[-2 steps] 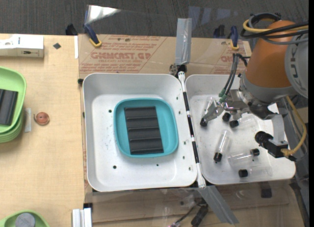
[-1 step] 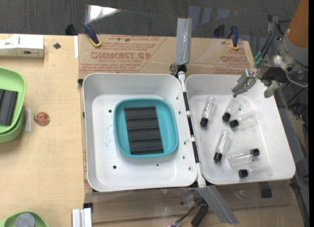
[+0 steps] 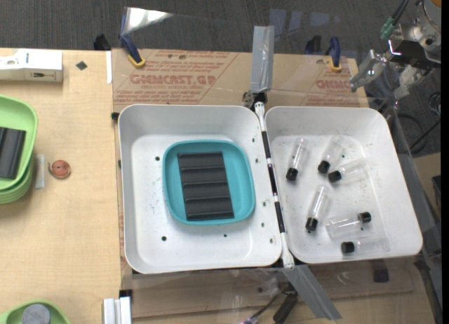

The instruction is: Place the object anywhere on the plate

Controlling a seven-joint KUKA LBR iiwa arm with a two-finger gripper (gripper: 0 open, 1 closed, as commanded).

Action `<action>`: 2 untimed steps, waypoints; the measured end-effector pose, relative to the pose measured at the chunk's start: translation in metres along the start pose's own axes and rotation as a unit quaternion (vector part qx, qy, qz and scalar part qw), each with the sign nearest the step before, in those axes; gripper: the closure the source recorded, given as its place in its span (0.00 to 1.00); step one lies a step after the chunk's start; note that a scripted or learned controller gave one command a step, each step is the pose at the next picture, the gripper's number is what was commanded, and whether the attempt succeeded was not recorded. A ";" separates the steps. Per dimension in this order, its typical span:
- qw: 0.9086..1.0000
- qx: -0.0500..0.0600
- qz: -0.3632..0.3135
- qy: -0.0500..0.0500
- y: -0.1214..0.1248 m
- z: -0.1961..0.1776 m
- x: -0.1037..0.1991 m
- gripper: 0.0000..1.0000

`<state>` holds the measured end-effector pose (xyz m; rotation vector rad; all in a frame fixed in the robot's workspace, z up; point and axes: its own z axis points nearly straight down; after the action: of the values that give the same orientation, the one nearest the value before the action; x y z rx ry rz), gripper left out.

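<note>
Left bin: the shallow white plastic bin point(image 3: 140, 245) lies in the centre of the frame on the light wooden worktop point(image 3: 63, 245).
Plate: a teal square plate with rounded corners point(image 3: 208, 181) sits in the middle of the left bin; a black ribbed insert point(image 3: 205, 185) lies on it.
Right bin: the second shallow white bin point(image 3: 393, 196) touches the left one along the middle edge.
Objects: six small clear plastic vials with black caps point(image 3: 317, 207) lie spread on the floor of the right bin, some near the centre, two near the lower right corner. None is on the plate.
Arm: the end of the grey robot arm with its tool point(image 3: 410, 31) is in the upper right corner of the frame, beyond the far edge of the right bin and well apart from the vials.
Tool state: it cannot be told how far the tool is open; nothing is seen held in it.
Other things: a stack of green trays point(image 3: 17, 151) at the left edge, a brown printed cardboard sheet point(image 3: 182, 73) behind the bins.
</note>
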<state>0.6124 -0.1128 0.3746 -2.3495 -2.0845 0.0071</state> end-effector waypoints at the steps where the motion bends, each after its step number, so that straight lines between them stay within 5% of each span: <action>1: 1.000 0.000 0.009 0.000 0.050 -0.064 -0.021 0.00; 2: 0.999 -0.001 0.032 0.000 0.059 -0.065 -0.100 0.00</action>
<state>0.6592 -0.2190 0.4401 -2.4147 -2.0093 0.0052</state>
